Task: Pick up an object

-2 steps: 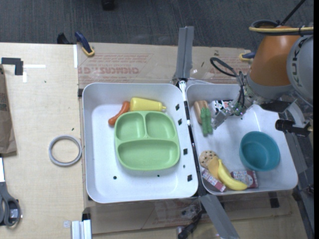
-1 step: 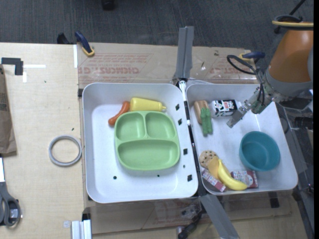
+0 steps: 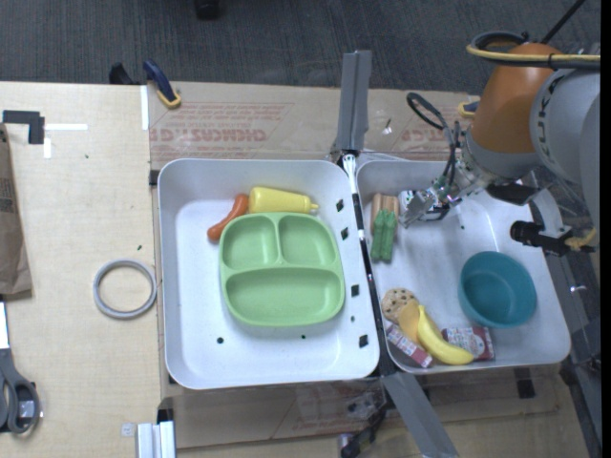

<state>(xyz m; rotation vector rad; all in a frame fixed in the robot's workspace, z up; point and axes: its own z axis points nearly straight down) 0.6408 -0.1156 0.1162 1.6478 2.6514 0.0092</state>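
My gripper (image 3: 421,206) hangs low over the far part of the right bin (image 3: 434,256), its metal tip pointing left toward a green stick-shaped piece (image 3: 384,234) and a tan stick (image 3: 376,205) by the bin's left wall. A teal bowl (image 3: 497,288) sits to the right. At the bin's near edge lie a banana (image 3: 435,335), a cookie (image 3: 397,302) and a small red-and-white packet (image 3: 472,341). The left bin (image 3: 181,284) holds a green divided plate (image 3: 282,269), a yellow corn-like toy (image 3: 279,200) and an orange carrot-like toy (image 3: 227,218).
A grey upright post (image 3: 353,98) stands behind the gap between the bins. A roll of tape (image 3: 125,287) lies on the bench at left, and scissors (image 3: 17,399) at the bottom left. The arm's orange band (image 3: 511,103) looms over the right bin's far corner.
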